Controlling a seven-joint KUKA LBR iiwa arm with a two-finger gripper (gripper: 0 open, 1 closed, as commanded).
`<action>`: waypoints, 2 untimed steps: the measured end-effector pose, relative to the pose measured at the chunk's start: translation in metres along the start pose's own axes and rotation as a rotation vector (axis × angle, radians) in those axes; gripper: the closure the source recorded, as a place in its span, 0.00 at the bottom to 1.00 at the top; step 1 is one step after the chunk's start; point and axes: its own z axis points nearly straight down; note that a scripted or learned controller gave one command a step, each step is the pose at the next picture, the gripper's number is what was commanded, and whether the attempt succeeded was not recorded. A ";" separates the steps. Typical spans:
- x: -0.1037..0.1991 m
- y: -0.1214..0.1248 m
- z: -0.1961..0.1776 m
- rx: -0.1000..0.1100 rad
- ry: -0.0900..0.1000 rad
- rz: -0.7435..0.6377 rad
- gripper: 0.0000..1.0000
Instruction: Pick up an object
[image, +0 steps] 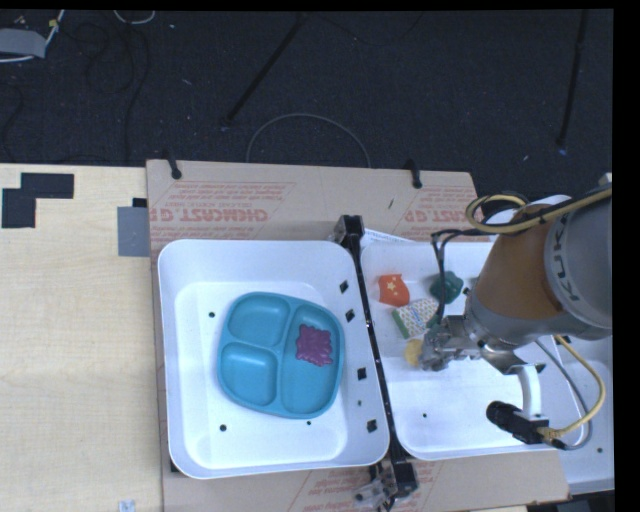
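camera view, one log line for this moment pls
gripper low in right bin | beside yellow piece | grasp unclear | purple item on blue tray

The arm (540, 275) runs off the right edge and covers part of the right bin (470, 440). The pincer (437, 352) is too blurred to read, hiding a yellow piece (412, 351) partly.

a robotics lab bench
a grey kuka arm (545, 275) reaches over two white bins (190, 300) on a cardboard-lined bench (300, 200), with loose cables (300, 130) on dark carpet behind.
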 end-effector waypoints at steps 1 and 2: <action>0.009 0.004 -0.054 -0.008 -0.001 -0.008 1.00; 0.007 0.010 -0.097 -0.008 -0.002 -0.007 1.00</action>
